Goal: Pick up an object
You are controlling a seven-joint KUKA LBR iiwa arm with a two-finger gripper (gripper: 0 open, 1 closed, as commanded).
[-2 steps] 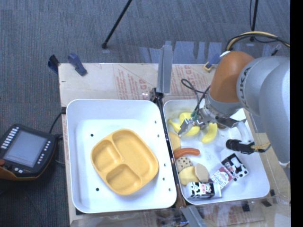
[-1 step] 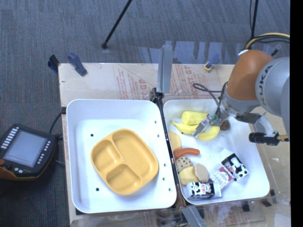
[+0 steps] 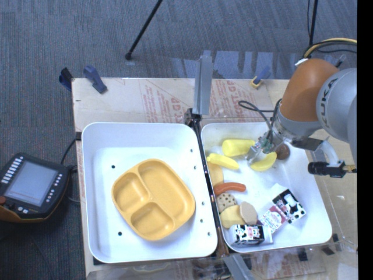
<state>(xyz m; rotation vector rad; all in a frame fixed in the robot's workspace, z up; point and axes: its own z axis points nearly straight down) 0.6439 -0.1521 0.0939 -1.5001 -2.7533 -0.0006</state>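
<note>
The right bin [image 3: 315, 214] holds several toy foods. At its far end my gripper [image 3: 262, 148] hangs low over them, right above a yellow wedge [image 3: 265, 163], with a yellow block [image 3: 238, 147] just to its left and a brown round piece [image 3: 283, 151] to its right. I cannot make out whether the wedge is gripped. Nearer the front lie a yellow banana-like piece [image 3: 222, 160], a red sausage [image 3: 230, 187], a brown cookie [image 3: 226, 201] and two cow-patterned cartons [image 3: 249, 233] [image 3: 289, 205].
The left bin [image 3: 99, 150] bears a yellow divided plate [image 3: 152, 198]. A metal post [image 3: 204, 89] rises at the far end between the bins. A teach pendant [image 3: 29, 185] lies left of the bench. A black cable fitting [image 3: 326, 168] juts from the wrist over the right bin's rim.
</note>
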